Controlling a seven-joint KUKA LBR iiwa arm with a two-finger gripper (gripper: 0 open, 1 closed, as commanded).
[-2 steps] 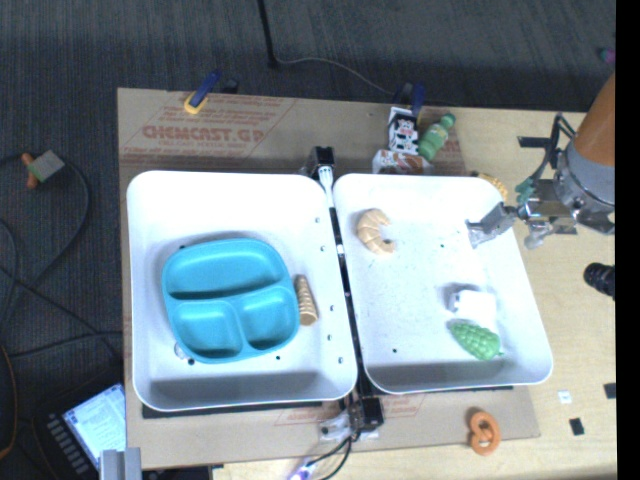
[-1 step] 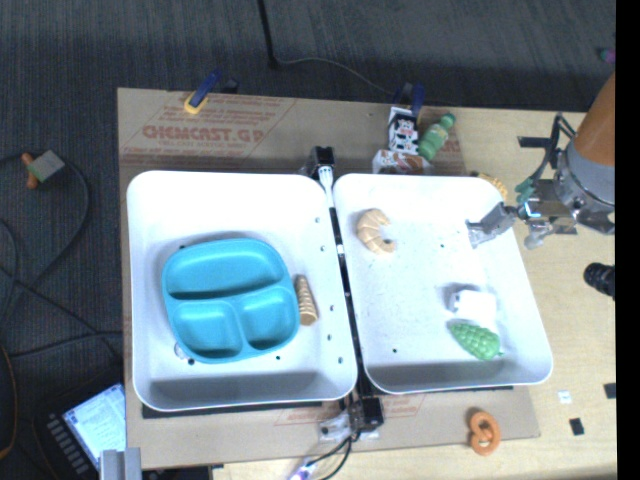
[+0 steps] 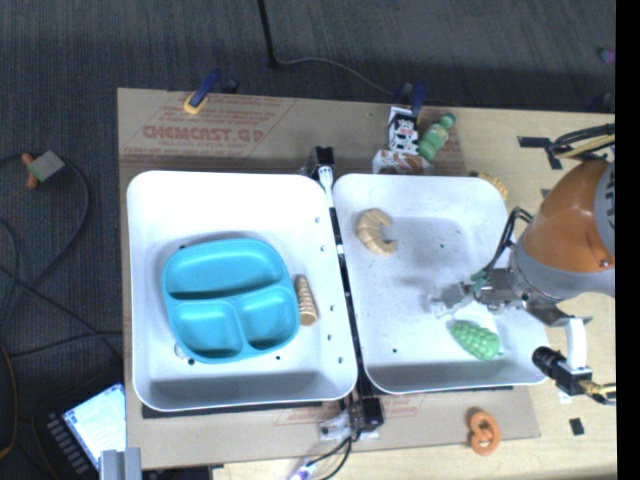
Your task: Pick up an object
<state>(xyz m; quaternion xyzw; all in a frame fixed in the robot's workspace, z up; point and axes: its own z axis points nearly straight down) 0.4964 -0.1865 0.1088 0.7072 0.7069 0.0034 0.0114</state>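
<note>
The right bin (image 3: 420, 368) holds a tan croissant-shaped toy (image 3: 376, 230) near its far left corner and a green bumpy toy (image 3: 476, 339) near its front right. My gripper (image 3: 452, 299) hangs low in the right bin, just above and left of the green toy, with its fingers close to the bin floor. Nothing shows between the fingers. In the left bin (image 3: 150, 268) lie a blue divided plate (image 3: 228, 298) and a small tan stick-like toy (image 3: 305, 299) beside the plate's right edge.
The grey arm with its orange band (image 3: 575, 233) reaches in over the right bin's right wall. Behind the bins stand a small printed box (image 3: 401, 136) and a green toy (image 3: 434, 138). An orange ring-shaped toy (image 3: 484, 431) lies on the bench in front of the right bin.
</note>
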